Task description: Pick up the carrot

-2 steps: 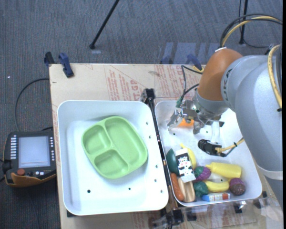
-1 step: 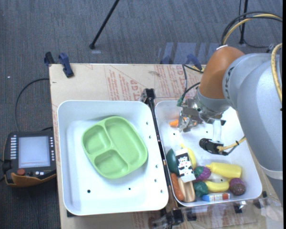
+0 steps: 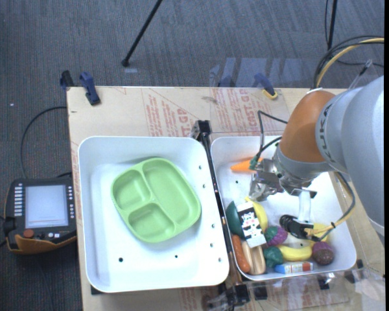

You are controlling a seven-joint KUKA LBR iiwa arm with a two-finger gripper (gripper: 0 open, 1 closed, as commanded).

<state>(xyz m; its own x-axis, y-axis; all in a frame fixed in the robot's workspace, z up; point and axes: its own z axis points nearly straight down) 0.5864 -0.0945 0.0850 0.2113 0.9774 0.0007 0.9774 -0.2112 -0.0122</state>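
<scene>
The carrot (image 3: 240, 167) is a small orange toy lying on the floor of the right bin (image 3: 228, 149), near its back left part, with its green top pointing right. My gripper (image 3: 262, 185) hangs just to the right of the carrot and a little nearer the front, low over the bin. The carrot's green end lies close to the gripper's left side, and I cannot tell if they touch. Nothing visibly hangs from the gripper.
Several toy foods crowd the right bin's front: a yellow banana (image 3: 260, 214), a black-and-white box (image 3: 249, 226), a hot dog (image 3: 243, 254), purple grapes (image 3: 276, 236). A green divided plate (image 3: 155, 198) lies in the left bin (image 3: 91, 206).
</scene>
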